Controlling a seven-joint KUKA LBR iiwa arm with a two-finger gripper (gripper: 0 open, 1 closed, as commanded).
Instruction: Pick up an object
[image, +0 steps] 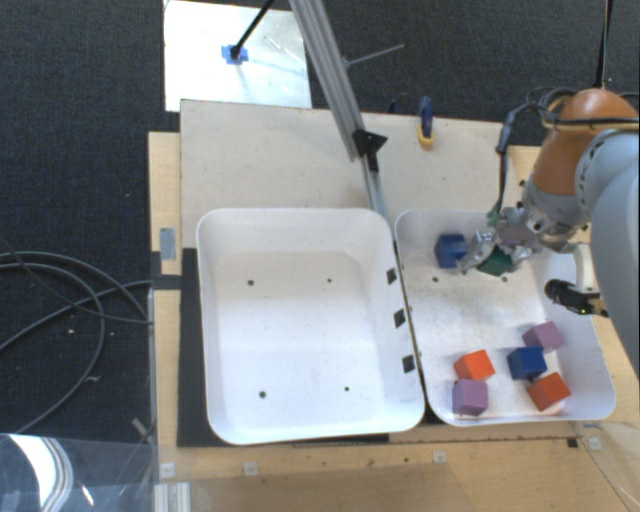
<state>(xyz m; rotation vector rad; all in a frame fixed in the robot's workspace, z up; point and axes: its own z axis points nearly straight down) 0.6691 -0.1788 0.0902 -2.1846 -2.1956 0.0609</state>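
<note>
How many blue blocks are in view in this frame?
2. One blue block lies at the right bin's far end beside the gripper; another blue block sits among the near-end cluster. The arm may hide more.

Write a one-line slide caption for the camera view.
KUKA arm's gripper works beside a blue block at the right bin's far end; five more blocks cluster at its near corner.

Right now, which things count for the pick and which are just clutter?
For the job:
- pincer, low in the right bin
- blue block beside it
- green object under it
- orange cubes
- purple blocks
- dark blue cube

Just lying about:
- left bin
- blue clamp on the board
- black cables on the floor
</note>
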